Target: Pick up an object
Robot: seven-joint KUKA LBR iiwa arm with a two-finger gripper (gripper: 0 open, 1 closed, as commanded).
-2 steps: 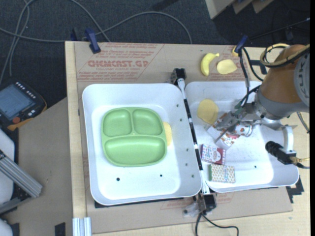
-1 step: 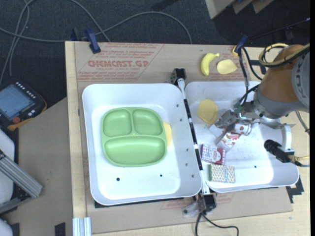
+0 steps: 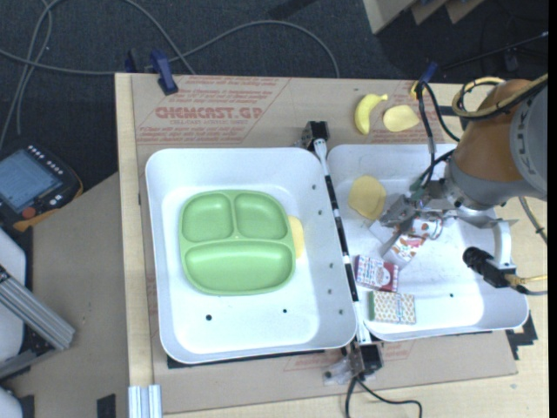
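Observation:
My gripper [image 3: 405, 219] is low over the middle of the right bin [image 3: 461, 307], reaching in from the right. Just below it lies a small red and white packet [image 3: 407, 246], close to or touching the tool; I cannot tell which. A yellow rounded piece [image 3: 367, 197] lies to the gripper's left near the bin's back. A pink and red carton [image 3: 377, 273] and a pale green patterned packet [image 3: 393, 307] lie toward the bin's front left corner.
The left bin [image 3: 174, 312] holds a green divided plate [image 3: 235, 240] with a yellow item [image 3: 298, 238] tucked at its right edge. A toy banana [image 3: 369, 111] and a yellow lemon-like piece [image 3: 401, 117] sit on the bench behind the right bin. Cables hang near the arm.

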